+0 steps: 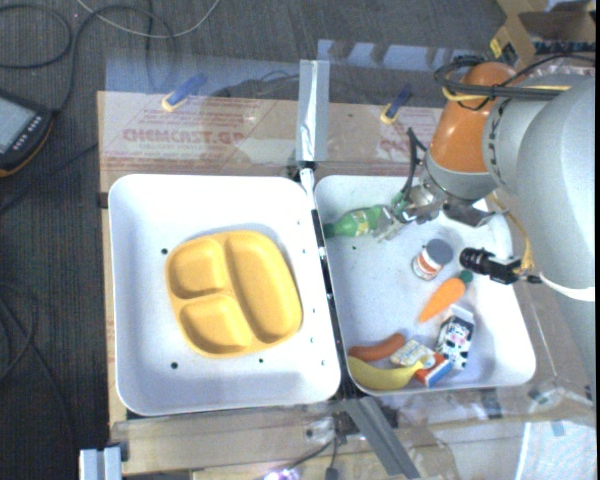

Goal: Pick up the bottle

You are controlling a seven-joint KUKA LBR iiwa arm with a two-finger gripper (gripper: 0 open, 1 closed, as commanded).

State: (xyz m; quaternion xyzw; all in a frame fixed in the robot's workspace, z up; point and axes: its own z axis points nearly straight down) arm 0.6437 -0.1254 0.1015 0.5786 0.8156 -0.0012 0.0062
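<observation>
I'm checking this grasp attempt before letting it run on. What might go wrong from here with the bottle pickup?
The green bottle lies on its side against the right bin's left wall, so it may roll or jam there. The gripper sits at the bottle's cap end, so a grasp there may slip off. The small jar and carrot lie nearby and might get bumped.

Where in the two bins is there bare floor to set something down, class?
Left bin: a bare strip rings the yellow tray. Right bin: bare middle between bottle, carrot and hot dog. Crowded: bottom corner with banana, and top by the claw.
</observation>
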